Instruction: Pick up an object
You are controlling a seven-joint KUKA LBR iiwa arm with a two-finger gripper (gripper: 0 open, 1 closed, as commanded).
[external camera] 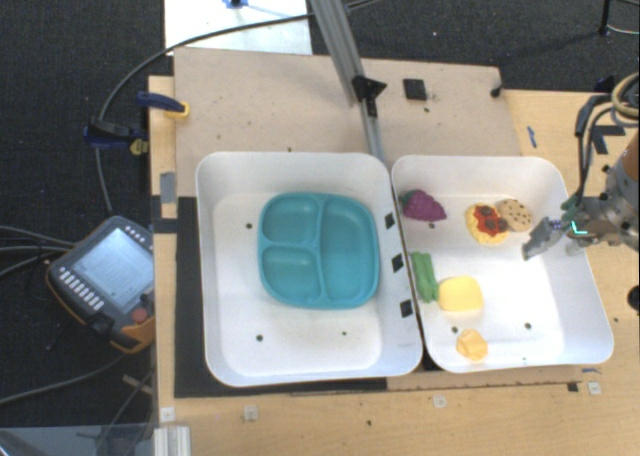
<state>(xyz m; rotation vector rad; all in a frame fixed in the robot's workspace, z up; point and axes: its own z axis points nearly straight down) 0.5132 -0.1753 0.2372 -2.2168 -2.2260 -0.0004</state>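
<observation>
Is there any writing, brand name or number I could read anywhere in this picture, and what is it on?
No text here can be read.
The handheld control pad on the floor has a lit screen, but whatever is on it is too small and blurred to read.
The teal divided plate, the toy foods and both white bins carry no visible writing.

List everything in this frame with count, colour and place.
bins: 2, white, side by side on the bench
plate: 1, teal, divided, in the left bin
grapes: 1, purple, right bin, top left
pizza: 1, yellow and red, right bin, top
cookie: 1, tan, touching the pizza
green item: 1, right bin, left wall
yellow block: 1, right bin, middle
orange item: 1, right bin, bottom
pendant: 1, grey, left floor
gripper: 1, grey, over right bin
</observation>
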